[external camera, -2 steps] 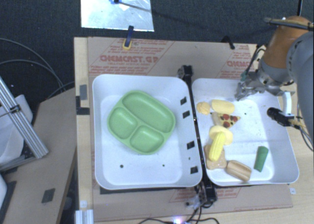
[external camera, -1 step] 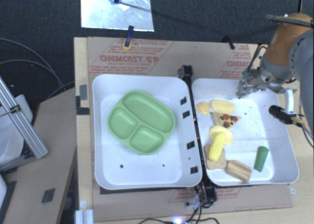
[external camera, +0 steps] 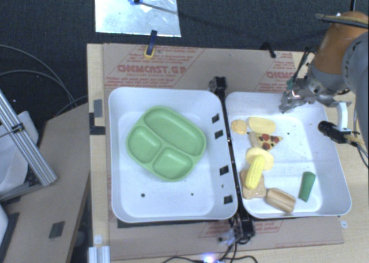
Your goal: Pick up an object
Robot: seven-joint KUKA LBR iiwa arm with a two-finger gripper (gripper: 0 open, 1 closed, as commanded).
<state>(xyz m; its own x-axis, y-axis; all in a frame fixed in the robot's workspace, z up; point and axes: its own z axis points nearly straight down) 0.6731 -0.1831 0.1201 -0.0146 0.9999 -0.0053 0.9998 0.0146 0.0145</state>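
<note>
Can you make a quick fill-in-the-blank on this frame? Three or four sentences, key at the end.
1. The green divided plate lies in the ____ bin.
2. The plate has ____ compartments.
3. The green cylinder lies in the right bin with the corn cob, the pizza slice and the bread roll; of these, it is nearest the bin's ____ wall.
4. The gripper is over the right bin's ____ edge.

Missing words: left; three; right; far

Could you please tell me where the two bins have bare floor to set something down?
Right bin: bare between the pizza slice and green cylinder, and along the far wall near the end effector. Its left side is crowded with toy food. Left bin: bare margins around the green divided plate.
</note>
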